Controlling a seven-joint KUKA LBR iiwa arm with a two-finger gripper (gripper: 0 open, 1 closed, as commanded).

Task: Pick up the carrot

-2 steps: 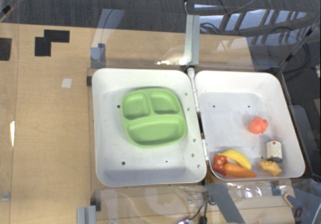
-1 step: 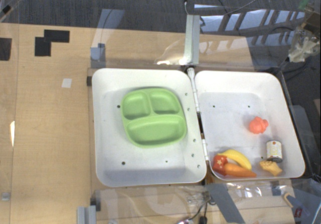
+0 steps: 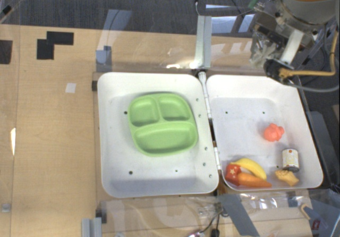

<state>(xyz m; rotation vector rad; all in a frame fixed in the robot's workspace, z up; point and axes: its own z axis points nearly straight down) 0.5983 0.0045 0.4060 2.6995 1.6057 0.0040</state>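
Two white bins side by side; left bin (image 3: 114,177) holds a green divided plate (image 3: 162,123), lying flat near its middle. Right bin (image 3: 249,92) holds the food, all toward its near edge; carrot (image 3: 253,180) lies on its side by the near wall, touching a banana (image 3: 251,166) just behind it and a red pepper (image 3: 232,171) at its left end. Small can (image 3: 290,159) stands upright further right, a yellowish piece (image 3: 287,177) just before it; pink fruit (image 3: 273,132) sits apart, nearer mid-bin. Gripper (image 3: 270,50) hangs above the right bin's far right corner, well apart from the carrot; finger spread: cannot tell; nothing seen in its grasp.
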